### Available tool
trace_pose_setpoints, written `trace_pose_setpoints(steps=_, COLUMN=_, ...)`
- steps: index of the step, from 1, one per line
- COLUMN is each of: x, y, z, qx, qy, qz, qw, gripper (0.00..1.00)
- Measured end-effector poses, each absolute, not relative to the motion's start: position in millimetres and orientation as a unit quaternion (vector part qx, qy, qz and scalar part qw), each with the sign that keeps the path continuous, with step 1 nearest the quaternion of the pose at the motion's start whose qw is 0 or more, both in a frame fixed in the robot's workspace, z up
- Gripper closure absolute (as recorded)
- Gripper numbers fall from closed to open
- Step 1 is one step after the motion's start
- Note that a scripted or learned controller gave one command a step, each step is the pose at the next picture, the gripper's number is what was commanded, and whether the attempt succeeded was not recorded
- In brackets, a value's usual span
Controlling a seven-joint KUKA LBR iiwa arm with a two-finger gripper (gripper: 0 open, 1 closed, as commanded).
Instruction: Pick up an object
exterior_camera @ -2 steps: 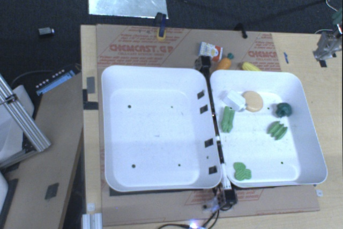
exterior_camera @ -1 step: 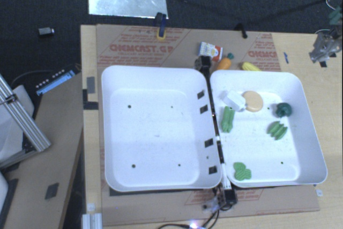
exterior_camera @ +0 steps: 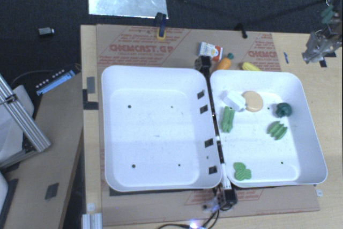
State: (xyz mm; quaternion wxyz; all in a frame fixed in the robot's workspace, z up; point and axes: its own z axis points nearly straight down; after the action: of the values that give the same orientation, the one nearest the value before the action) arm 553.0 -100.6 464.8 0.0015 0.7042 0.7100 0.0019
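Gripper (exterior_camera: 323,45), finger state unclear, hangs far right of the right bin (exterior_camera: 306,131); clustered tan disc (exterior_camera: 253,101) and white block (exterior_camera: 233,100) risk a mis-grasp.

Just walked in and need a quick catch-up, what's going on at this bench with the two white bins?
A robot arm is set to pick up an object. Its pincer sits high at the right edge, above the bench and outside the bins, with nothing seen in it. The right bin holds small toy foods: a tan round piece, a white block and several green pieces. The left bin sits beside it.
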Motion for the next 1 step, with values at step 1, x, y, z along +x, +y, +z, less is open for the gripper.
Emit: trace_pose_setpoints(steps=1, x=517.3, y=-64.6, z=484.8, qx=0.704, qy=0.710, qz=0.0020, qw=0.001, gripper=1.00)
